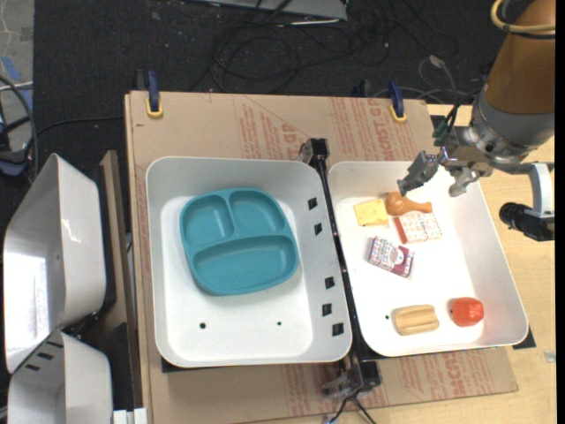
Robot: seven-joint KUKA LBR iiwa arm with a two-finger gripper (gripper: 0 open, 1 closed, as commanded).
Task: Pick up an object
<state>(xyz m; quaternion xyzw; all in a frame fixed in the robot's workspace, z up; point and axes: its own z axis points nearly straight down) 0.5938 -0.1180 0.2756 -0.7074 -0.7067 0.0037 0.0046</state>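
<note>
While the arm [521, 69] reaches in from the upper right of the frame, its gripper [439, 177] hangs over the upper edge of the right bin [503, 272], fingers spread apart with nothing between them. One dark finger [415, 177] points down and to the left, its tip just above and beside the orange chicken-leg toy [404, 205]; the other finger [463, 182] sits further right, over bare bin floor. The chicken-leg toy lies below and to the left of the gripper, in the upper part of the right bin, whether finger and toy touch cannot be told.

Beside the toy, to its left, lies a yellow cheese-like wedge [371, 212]. Just below the toy is a small red-and-white card packet [418, 228], and lower left of that a purple-and-white packet [390, 256]. Near the lower edge of the right bin rest a tan bread-roll toy [415, 319] and, just to its right, a red tomato-like toy [467, 311], both well apart from the gripper.

At centre left, the left bin [177, 325] holds a teal divided plate [238, 240], lying flat. Both bins sit side by side on a brown board [265, 122] on the counter [547, 272], with blue-and-yellow clamps [154, 95] along the board's upper edge.
</note>
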